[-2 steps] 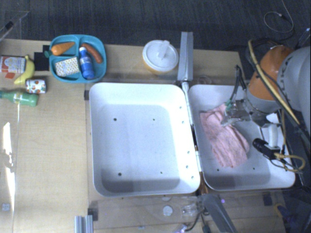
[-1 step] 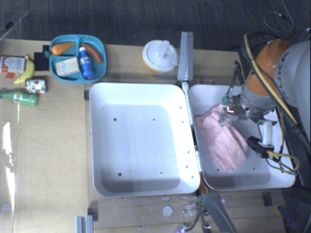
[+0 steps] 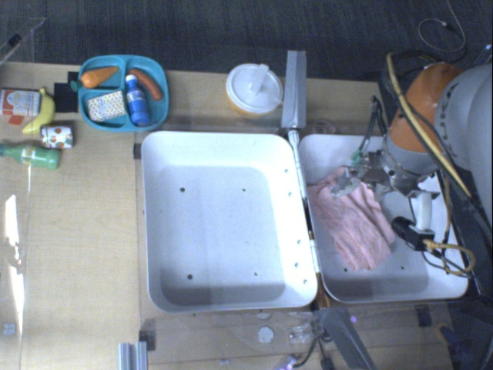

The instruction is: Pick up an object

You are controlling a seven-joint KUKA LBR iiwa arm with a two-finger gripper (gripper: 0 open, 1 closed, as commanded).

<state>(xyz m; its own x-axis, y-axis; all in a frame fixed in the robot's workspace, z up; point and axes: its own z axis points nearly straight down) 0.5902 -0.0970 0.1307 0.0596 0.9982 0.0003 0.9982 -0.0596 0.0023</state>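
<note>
Surface (image 3: pixel 77 268) carries two white bins side by side.

Left bin (image 3: pixel 223 222) bare inside.

Right bin (image 3: pixel 385 284) holds pink cloth (image 3: pixel 356 226), crumpled flat on floor toward left wall: only loose thing within arm's reach, so likely pick target.

Arm (image 3: pixel 443 110) enters from right, bent down over right bin, wrist low above cloth's upper edge.

End effector (image 3: pixel 368 169) at cloth's top corner, near or touching; cannot tell finger state, parts too cluttered. No lift evident; cloth lies on bin floor.

Blue tray (image 3: pixel 119 68) with toy food and white lidded cup (image 3: pixel 254 89) sit outside bins, well apart.

pink cloth (image 3: pixel 354 220), crumpled, in right bin (image 3: pixel 385 284)
</note>
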